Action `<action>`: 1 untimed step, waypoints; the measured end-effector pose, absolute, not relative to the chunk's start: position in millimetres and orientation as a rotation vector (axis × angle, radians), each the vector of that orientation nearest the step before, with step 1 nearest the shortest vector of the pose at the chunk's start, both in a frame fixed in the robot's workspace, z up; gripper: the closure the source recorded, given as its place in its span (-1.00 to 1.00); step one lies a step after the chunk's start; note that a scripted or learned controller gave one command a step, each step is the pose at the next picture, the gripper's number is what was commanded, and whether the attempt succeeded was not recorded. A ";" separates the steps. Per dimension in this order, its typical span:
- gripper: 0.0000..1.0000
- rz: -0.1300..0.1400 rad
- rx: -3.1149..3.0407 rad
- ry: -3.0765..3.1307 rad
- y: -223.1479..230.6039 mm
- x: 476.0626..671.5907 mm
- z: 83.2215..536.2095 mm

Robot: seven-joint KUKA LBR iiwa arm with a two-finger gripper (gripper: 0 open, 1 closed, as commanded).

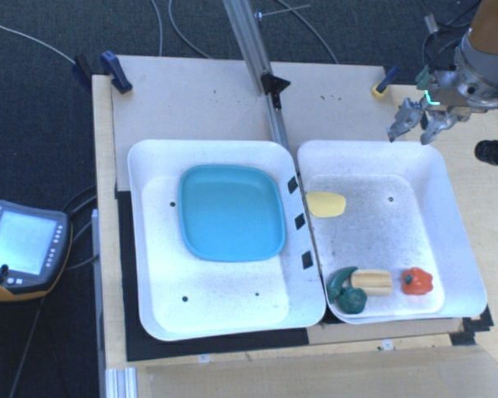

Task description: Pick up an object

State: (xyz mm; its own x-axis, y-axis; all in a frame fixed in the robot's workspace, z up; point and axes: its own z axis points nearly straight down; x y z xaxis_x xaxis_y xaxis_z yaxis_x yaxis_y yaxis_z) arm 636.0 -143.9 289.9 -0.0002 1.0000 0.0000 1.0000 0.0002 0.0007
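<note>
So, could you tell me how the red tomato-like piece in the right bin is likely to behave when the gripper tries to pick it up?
The red piece looks rounded, so it would probably roll or slip aside if the gripper nudges it off-centre. It looks like smooth plastic toy food, so likely light and stiff. It sits near the right bin's wall, which may crowd a finger.

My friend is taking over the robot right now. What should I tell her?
Claw: open, holding nothing, hovering above the far rim of the right bin.
Right bin holds: yellow piece by its left wall; green pepper, tan block and red tomato along the near edge.
Left bin holds a blue plate.
Done: nothing picked up.
Left: lower onto one object, grip, lift.
</note>
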 end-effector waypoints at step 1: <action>-1.00 0.001 2.221 2.221 -143.9 636.0 289.8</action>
